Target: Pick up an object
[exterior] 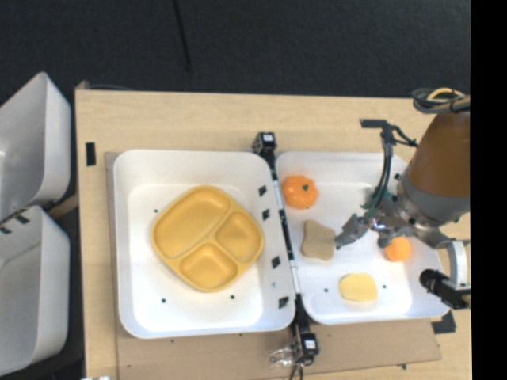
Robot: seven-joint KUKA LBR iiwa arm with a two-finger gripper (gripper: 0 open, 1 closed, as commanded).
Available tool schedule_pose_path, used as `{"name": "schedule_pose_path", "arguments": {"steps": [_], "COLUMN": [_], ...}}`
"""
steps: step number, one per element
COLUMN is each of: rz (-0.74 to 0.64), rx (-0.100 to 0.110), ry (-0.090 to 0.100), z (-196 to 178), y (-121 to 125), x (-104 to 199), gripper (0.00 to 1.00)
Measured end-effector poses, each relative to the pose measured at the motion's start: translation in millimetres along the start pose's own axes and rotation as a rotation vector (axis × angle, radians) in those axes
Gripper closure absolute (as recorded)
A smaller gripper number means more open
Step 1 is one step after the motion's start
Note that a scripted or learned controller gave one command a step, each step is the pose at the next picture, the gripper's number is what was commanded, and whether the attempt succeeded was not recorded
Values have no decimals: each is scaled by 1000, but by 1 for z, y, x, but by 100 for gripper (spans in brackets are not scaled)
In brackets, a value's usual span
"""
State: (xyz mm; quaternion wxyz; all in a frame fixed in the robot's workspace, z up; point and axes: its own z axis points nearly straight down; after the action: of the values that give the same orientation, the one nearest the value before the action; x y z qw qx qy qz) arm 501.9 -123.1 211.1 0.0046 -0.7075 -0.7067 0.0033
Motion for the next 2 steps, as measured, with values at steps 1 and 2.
{"name": "schedule_pose_path", "arguments": {"steps": [1,2], "rz": [-3,1], "rx": [-12,-7], "ry": [-2,-3], "z": [-6,42], "y": [3,5], "x": [0,-10], "gripper": [0,0]}}
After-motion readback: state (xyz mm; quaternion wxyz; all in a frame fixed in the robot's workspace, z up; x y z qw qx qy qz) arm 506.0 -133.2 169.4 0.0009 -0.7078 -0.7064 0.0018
